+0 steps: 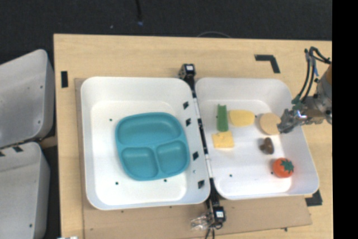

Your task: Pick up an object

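Camera view puts my gripper (288, 120) at mid-right of the frame, over the right bin (246, 187), just beside the tan disc (268, 123). Whether it grips anything I cannot tell; nothing looks lifted, so the pick remains undone.

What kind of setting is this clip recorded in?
Most likely a robotics lab picking station, not a home. A wooden bench bears two shallow white bins side by side. The right bin has toy food in it, such as a small tomato. The gripper reaches in from the right.
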### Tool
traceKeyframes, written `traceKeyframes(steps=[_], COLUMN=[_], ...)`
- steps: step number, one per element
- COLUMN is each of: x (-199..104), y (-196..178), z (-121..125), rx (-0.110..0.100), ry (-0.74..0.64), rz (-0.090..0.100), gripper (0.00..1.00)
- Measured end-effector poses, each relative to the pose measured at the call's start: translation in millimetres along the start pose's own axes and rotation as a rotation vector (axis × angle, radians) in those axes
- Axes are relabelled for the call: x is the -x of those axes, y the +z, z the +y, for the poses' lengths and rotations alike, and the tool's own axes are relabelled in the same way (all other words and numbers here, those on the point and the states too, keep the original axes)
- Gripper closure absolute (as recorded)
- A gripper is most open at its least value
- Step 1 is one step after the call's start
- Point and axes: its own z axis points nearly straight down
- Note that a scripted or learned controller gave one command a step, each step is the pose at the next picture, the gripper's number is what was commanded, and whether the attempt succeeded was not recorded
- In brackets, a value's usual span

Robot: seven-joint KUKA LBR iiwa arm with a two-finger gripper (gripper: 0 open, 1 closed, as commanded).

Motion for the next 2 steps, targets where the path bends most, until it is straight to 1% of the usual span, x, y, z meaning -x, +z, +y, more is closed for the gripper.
traceKeyframes(steps=[1,2], x=[1.2,-46.3], y=[-11.4,-14.2], z=[0.9,1.1], rx=[-0.003,-0.005], ry=[-0.003,-0.003], rz=[0.002,0.004], gripper=[1.00,1.00])
